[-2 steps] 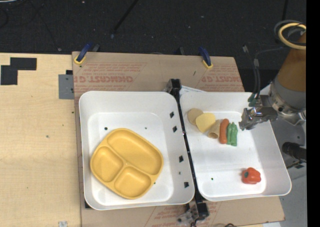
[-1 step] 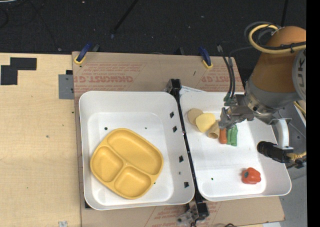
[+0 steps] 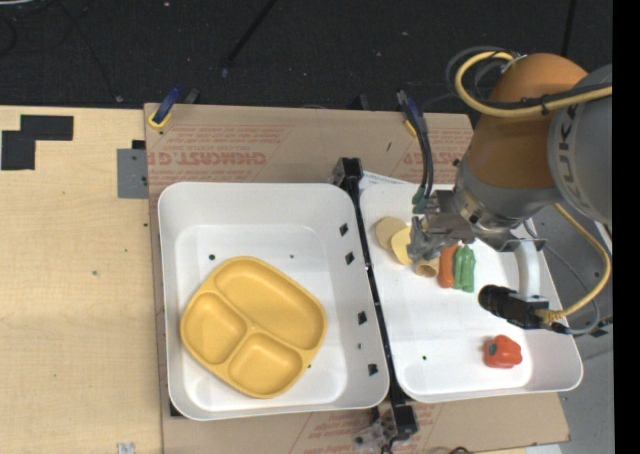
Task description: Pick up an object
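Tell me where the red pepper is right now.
The red pepper lies in the right bin, near its front right corner, apart from the green and orange pieces by the gripper.

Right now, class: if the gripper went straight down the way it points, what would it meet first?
Most likely the small tan piece directly beneath the gripper, beside the orange and green pieces; depth is unclear from above.

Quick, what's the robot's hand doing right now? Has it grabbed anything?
Hand: down in the right bin among the small toy foods; whether it grips anything cannot be told from this view.
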Controlling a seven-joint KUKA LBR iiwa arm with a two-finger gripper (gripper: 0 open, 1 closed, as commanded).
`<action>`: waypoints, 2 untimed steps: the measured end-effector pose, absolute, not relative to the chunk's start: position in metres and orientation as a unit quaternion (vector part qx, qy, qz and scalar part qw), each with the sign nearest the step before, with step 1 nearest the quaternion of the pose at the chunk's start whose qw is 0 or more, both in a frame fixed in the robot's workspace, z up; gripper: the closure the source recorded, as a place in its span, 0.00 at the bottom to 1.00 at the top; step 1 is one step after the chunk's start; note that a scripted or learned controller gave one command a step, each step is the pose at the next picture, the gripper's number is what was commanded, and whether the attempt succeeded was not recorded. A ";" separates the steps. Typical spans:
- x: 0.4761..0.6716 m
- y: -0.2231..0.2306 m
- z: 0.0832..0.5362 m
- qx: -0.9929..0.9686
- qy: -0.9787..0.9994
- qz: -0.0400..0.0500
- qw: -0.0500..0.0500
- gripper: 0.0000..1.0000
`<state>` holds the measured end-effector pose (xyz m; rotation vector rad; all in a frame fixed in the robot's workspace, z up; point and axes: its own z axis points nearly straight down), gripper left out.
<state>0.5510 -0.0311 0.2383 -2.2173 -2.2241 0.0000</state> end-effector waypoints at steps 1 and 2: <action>0.565 0.024 0.225 -0.706 -0.708 0.000 0.001 1.00; 0.574 0.066 0.221 -0.706 -0.708 0.000 0.000 1.00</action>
